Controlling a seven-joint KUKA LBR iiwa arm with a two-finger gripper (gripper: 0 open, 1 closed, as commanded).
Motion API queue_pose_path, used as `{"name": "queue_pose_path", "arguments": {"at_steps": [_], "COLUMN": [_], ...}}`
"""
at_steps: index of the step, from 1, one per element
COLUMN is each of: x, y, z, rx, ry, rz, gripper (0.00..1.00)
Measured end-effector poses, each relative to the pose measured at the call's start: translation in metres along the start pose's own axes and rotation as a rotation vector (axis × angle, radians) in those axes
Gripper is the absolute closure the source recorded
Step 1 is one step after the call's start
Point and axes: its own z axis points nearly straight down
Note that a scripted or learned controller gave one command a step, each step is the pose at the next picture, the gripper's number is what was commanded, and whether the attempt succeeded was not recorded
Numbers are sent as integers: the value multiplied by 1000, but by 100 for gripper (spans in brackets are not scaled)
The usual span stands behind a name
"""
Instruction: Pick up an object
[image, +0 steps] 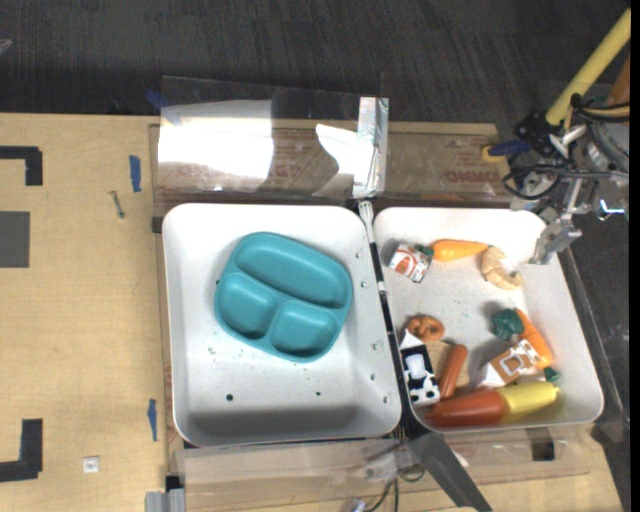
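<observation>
Metallic grey wrist hardware (580, 170) with looping black cables (530, 160)

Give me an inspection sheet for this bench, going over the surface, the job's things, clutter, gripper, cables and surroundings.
Surface: two white bins side by side on a wooden bench; left bin, right bin.
Job's things: toy foods in the right bin, including a carrot, croissant, small can, pretzel, sausage, red pepper and yellow piece.
Clutter: teal divided tray in the left bin; clear plastic sheet behind the bins.
Gripper: gripper over the right bin's far right corner, nothing seen between its fingers.
Cables: dark cables bunched by the arm at upper right.
Surroundings: dark floor beyond the bench; black tape marks on the wood.
</observation>
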Motion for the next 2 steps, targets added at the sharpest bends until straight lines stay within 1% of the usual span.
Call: {"name": "queue_pose_path", "arguments": {"at_steps": [1,2], "x": [21,85], "y": [-33,-36], "z": [142,176], "rx": [3,1], "ry": [-11,-8], "rz": [27,1], "gripper": [0,0]}}
